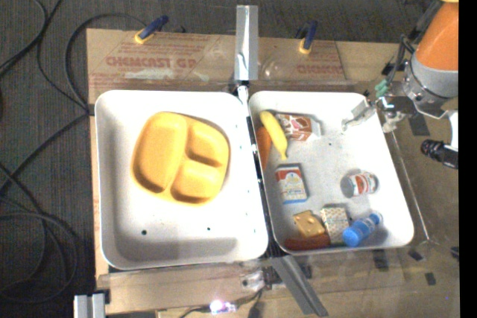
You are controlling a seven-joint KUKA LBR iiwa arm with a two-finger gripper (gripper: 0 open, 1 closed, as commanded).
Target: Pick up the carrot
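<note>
carrot (263, 147) down in the right bin (399, 182), tight against its left wall, with a yellow banana (274, 133) touching its right side. gripper (363, 112) up at the bin's top right corner, well apart from the carrot (fingers too small to tell if wide or narrow, nothing seen between them). yellow divided plate (181, 157) in the left bin (112, 234). blue bottle (362, 228) near the right bin's bottom edge.

bench (104, 71) — two white bins (119, 234) side by side on cardboard (171, 59).
</note>
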